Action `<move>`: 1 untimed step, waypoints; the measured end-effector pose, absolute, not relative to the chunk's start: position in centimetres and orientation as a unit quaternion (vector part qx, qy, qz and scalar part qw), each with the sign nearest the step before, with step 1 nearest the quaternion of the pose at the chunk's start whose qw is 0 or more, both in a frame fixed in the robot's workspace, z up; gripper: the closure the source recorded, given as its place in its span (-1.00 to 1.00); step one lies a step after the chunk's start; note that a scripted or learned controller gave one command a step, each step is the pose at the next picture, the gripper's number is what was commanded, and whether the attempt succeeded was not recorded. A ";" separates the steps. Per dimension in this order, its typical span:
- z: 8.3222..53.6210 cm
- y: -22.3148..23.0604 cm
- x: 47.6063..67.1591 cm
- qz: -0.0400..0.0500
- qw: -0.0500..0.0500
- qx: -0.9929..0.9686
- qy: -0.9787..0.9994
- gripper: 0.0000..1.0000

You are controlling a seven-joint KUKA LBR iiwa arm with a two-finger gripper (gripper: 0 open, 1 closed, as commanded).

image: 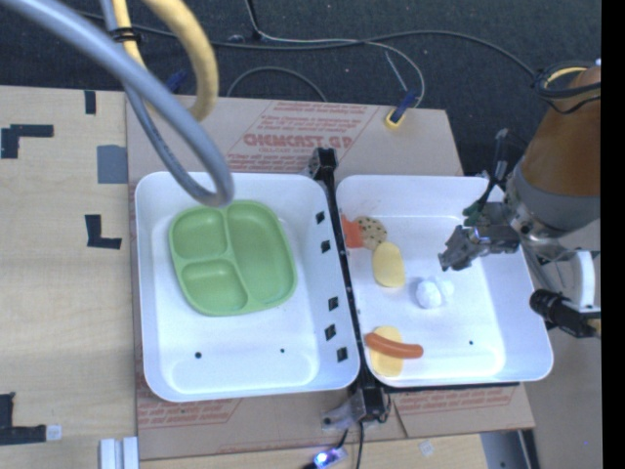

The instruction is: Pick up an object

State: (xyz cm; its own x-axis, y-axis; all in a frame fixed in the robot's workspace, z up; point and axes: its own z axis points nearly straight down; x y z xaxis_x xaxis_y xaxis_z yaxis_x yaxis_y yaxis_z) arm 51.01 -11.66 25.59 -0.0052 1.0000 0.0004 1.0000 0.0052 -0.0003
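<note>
Bins sit side by side: the left bin [166, 360] bears a green tray [232, 258]; the right bin [488, 355] holds the food. Taking the white ball [429, 294] as landmark: the gripper [455, 258] hangs just up-right of it; whether it is released or clenched, I cannot tell. A yellow piece [389, 265] lies just left, a sausage [395, 344] below. The ball, being round, may roll from closing fingers.

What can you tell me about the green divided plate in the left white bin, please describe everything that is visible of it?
The green divided plate looks like matte plastic, light green, with rounded corners and raised ridges that split it into three compartments, two smaller and one larger. It lies flat, right side up, on the floor of the left white bin, in its upper half, turned a little askew. Nothing lies in its compartments. A grey hose passes over its upper edge in this view; contact cannot be judged.
</note>
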 end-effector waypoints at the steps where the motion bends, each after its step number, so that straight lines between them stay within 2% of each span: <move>1: 24.2 -5.8 50.6 0.001 0.001 -0.705 -0.709 1.00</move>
State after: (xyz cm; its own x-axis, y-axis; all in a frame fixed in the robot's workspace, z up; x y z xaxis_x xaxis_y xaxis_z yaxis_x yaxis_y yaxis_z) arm 50.59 -5.77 24.16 -0.0054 1.0000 0.0005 1.0000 0.0054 -0.0020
